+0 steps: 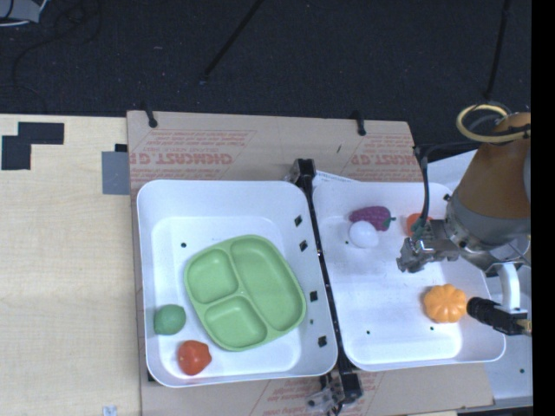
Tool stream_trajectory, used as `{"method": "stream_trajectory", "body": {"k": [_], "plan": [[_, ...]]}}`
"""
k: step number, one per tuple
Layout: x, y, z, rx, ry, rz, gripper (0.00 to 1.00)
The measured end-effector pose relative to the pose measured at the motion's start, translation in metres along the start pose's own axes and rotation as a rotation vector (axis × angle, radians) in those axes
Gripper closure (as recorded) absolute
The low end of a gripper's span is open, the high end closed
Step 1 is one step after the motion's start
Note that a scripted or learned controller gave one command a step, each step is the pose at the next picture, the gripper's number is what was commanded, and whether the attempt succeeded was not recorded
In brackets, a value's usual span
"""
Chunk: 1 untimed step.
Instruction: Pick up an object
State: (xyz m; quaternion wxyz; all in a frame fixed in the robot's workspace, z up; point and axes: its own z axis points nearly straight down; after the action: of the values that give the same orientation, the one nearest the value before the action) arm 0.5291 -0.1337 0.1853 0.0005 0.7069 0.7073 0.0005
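In the right bin [390, 354] lie a purple object [371, 216], a white ball [362, 234] just in front of it, and an orange pumpkin-shaped object [444, 303] near the right side. A small orange-red thing [413, 224] peeks out behind the gripper. My gripper [414, 256] hangs low over the right bin's middle right, between the white ball and the pumpkin, apart from both. Nothing shows in its grasp.
The left bin [160, 206] holds a green divided plate [244, 291], a green round object [170, 319] and a red one [193, 357] at its front left. A black divider [316, 276] runs between the bins. The arm's grey body [494, 198] covers the right bin's far right.
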Motion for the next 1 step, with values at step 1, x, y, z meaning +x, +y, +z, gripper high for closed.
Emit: {"method": "stream_trajectory", "body": {"k": [1], "plan": [[0.0066,-0.0059,-0.0555,-0.001,0.000,0.000,1.00]]}}
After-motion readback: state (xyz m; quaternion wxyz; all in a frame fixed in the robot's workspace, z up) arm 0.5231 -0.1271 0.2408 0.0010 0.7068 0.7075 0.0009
